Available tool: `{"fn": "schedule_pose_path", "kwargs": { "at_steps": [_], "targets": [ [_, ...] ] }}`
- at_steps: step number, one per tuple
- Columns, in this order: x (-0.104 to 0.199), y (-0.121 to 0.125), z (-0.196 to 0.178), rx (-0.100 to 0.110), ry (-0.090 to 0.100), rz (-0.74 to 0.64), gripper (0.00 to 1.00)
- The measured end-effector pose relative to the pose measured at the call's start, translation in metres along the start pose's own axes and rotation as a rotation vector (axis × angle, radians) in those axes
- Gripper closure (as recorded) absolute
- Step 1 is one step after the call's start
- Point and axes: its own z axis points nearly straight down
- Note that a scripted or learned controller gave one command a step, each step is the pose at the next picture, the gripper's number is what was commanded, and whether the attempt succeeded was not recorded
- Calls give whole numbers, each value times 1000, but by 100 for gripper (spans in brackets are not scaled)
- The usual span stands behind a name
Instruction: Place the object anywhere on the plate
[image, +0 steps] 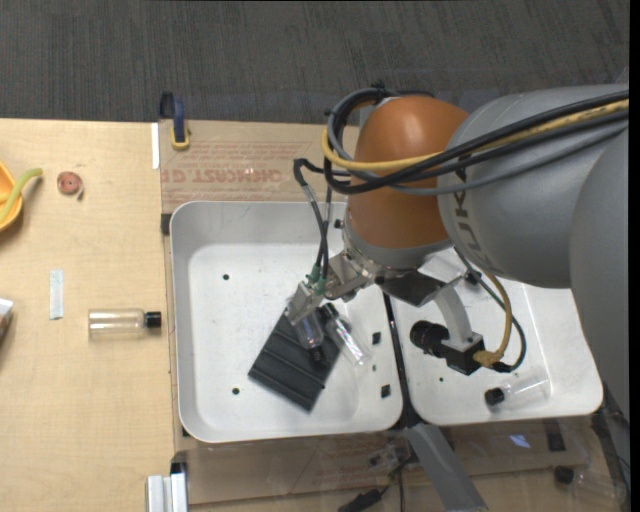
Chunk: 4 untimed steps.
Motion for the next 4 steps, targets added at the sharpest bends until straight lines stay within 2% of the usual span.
{"fn": "schedule_pose_path", "kwargs": {
  "at_steps": [1, 2, 3, 4],
  "targets": [
    [-52, 40, -40, -4, -2, -255, 0],
    [-118, 81, -48, -4, -2, -283, 0],
    [-154, 53, -214, -5, -3, -378, 0],
    [-240, 24, -213, -5, -3, -417, 0]
  ]
}}
